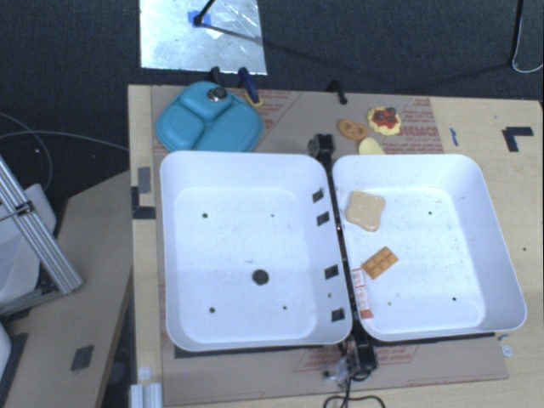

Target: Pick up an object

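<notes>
2 white bins [246,228], 1 toast slice [365,211], 1 waffle piece [379,263]

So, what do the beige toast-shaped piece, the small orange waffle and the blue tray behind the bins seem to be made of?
The toast piece looks like matte moulded plastic or foam, evenly beige with rounded edges. The orange waffle seems hard plastic, with a faint grid pattern. The blue tray looks like smooth plastic: one even colour, soft moulded compartments. All three are probably toys; the picture cannot confirm it.
</notes>
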Available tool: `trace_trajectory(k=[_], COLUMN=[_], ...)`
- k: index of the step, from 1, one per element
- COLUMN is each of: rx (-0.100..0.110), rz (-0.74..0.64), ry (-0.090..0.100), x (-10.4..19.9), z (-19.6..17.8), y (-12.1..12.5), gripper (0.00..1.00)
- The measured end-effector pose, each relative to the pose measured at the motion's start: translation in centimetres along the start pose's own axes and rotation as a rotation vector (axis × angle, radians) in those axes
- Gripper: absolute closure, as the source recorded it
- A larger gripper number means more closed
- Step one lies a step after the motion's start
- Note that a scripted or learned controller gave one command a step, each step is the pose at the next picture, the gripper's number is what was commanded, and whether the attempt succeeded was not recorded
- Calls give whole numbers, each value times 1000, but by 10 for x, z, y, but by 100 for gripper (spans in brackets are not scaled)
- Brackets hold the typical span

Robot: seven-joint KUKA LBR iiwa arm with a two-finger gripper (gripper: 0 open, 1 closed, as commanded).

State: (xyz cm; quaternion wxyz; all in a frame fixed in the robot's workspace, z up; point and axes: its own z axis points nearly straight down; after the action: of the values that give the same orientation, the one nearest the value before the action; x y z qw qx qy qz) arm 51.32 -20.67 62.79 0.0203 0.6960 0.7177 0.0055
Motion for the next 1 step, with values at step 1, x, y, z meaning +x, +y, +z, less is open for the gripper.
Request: trace_trajectory(k=[1], rx=[-4], rz=[-3], ry=[-3], x=[0], z=[-12], y=[1], gripper=[100])
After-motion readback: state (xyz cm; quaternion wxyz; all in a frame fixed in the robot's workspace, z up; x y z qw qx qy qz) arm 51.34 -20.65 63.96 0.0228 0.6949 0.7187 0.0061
